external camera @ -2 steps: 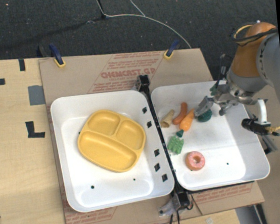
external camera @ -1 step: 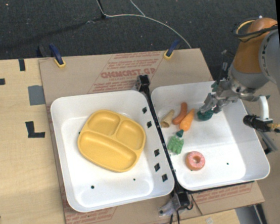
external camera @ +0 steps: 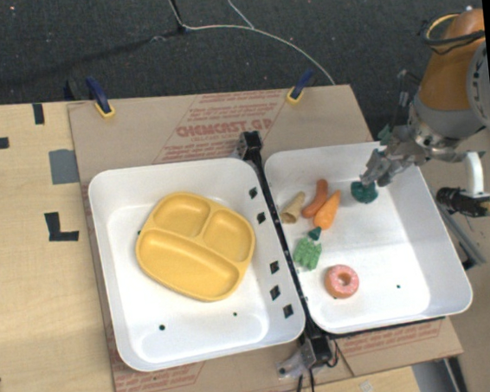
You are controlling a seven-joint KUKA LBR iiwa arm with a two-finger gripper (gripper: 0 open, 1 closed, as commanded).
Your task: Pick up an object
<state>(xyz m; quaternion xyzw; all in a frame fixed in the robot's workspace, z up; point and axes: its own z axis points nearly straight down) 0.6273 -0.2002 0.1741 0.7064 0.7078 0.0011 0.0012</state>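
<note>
End effector point(external camera: 375, 177) hovers right beside a small dark-green object point(external camera: 366, 192) in the right bin point(external camera: 424, 241); its grip state is seemingly indiscernible.

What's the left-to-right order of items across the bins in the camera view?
Yellow divided plate → tan piece → green broccoli-like toy → pink donut → dark green piece → gripper.
</note>
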